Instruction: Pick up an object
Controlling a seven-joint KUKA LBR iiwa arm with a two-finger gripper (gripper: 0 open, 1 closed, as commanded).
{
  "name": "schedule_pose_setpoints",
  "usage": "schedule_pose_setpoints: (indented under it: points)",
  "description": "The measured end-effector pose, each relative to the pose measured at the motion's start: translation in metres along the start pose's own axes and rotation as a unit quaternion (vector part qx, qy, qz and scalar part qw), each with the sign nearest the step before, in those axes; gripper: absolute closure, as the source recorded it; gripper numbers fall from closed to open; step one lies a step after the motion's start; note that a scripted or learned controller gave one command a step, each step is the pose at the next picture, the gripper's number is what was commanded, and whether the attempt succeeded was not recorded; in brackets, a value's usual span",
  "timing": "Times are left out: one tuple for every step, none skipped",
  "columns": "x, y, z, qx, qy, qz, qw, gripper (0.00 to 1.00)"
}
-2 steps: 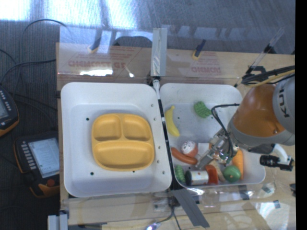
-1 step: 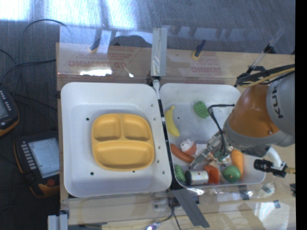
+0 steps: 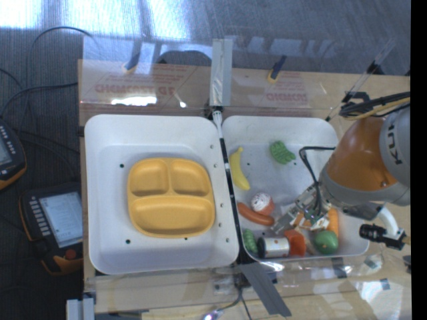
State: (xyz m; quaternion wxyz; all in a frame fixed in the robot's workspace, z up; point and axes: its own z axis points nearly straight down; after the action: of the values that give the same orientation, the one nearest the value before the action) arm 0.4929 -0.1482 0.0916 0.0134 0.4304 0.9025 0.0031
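The hand (image 3: 301, 213) sits low in the right bin (image 3: 327, 131), among the crowded items at its near side; whether it is released or clenched cannot be told, as wrist and clutter blur together there. Taking the hand as landmark: a red sausage (image 3: 255, 213) lies just left of it, with a small white-and-red ball (image 3: 261, 201) above that. A silver can (image 3: 273, 247) lies just below-left, a red piece (image 3: 295, 242) directly below, and a green round fruit (image 3: 326, 241) below-right, touching an orange carrot (image 3: 333, 223). Well up-left lies a banana (image 3: 237, 169) along the bin's wall, and a green leafy piece (image 3: 282, 153) sits above. Far left, in the left bin (image 3: 107, 135), rests a yellow divided tray (image 3: 171, 196).
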Motion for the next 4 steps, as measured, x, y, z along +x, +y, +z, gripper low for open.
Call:
schedule_pose_setpoints:
  points:
    - [0.01,0.006,0.0,0.003,0.0,-0.004,1.0,0.0]
    - [-0.066,0.091,-0.178,0.01,0.01,-0.026,0.9996,0.0]
    - [-0.02,0.095,-0.042,0.009,0.012,-0.048,0.9987,0.0]
    - [0.001,0.07,0.003,0.004,0.006,-0.04,0.9992,0.0]
